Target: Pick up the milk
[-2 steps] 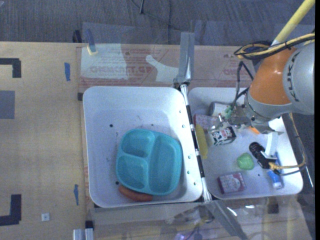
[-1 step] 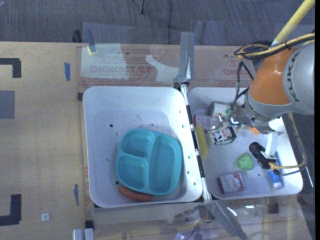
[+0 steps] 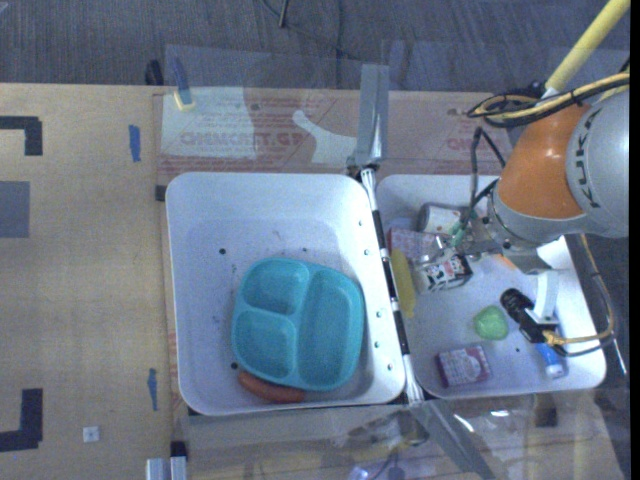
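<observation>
The small pink-and-white carton point(image 3: 463, 365) lying flat near the front edge of the right bin point(image 3: 580, 373) looks like the milk. My gripper point(image 3: 447, 269) hangs low over the middle-left of that bin, up and to the left of the carton and well apart from it. Its tip is beside a pale pinkish packet point(image 3: 405, 240) and just below a grey can point(image 3: 437, 216). Nothing shows as held.
A yellow banana-like piece point(image 3: 402, 281) lies along the right bin's left wall. A green lump point(image 3: 490, 322) sits right of the gripper, and a small blue thing point(image 3: 553, 361) lies at the front right. The left bin point(image 3: 200, 228) holds a teal divided plate point(image 3: 298, 323) over an orange piece point(image 3: 270, 390).
</observation>
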You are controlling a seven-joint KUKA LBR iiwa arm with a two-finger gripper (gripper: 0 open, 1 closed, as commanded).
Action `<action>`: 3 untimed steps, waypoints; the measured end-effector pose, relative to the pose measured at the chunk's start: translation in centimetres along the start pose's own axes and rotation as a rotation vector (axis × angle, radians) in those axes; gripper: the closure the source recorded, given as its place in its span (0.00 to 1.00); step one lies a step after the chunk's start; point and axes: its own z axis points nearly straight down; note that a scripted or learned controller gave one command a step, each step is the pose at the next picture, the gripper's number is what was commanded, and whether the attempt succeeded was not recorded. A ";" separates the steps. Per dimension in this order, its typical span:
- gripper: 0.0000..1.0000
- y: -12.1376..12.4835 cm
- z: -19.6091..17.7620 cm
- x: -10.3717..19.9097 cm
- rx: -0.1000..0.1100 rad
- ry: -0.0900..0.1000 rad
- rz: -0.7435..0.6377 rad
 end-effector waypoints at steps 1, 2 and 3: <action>1.00 0.2 -1.2 -0.5 -0.007 -0.006 0.004; 0.00 0.1 -1.1 -0.5 -0.006 -0.006 0.005; 0.00 0.8 2.1 -0.8 0.041 0.014 -0.222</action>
